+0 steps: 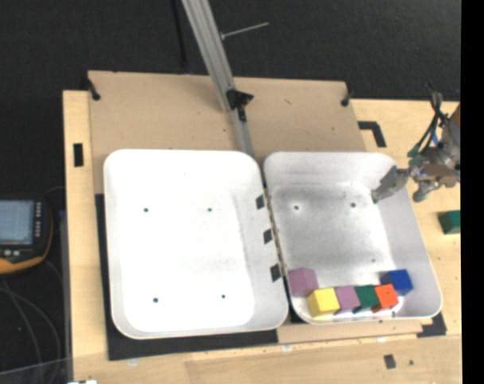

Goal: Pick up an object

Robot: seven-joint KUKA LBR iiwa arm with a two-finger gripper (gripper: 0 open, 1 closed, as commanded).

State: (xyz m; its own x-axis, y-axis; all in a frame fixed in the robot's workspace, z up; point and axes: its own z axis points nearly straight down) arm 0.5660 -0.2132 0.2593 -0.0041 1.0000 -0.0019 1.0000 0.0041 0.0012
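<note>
A: Item one, gripper (403, 182)?
B: At the right bin's (338, 214) upper right rim. One grey finger slants in over the rim; whether the jaws are apart or together cannot be told. Nothing seen between them.

A: Item two, objects for picking?
B: All in the right bin's lower corner. Lilac block (302, 280), yellow block (323, 301), pink block (347, 297), green block (366, 297), orange block (385, 296) and blue block (397, 280), crowded against the near wall, well apart from the gripper.

A: Item three, surroundings?
B: Left bin (186, 242) beside the right one, on the desk (82, 214). A small green object (450, 222) on the desk, right of the bins. A handheld screen unit (14, 230) far left.
</note>
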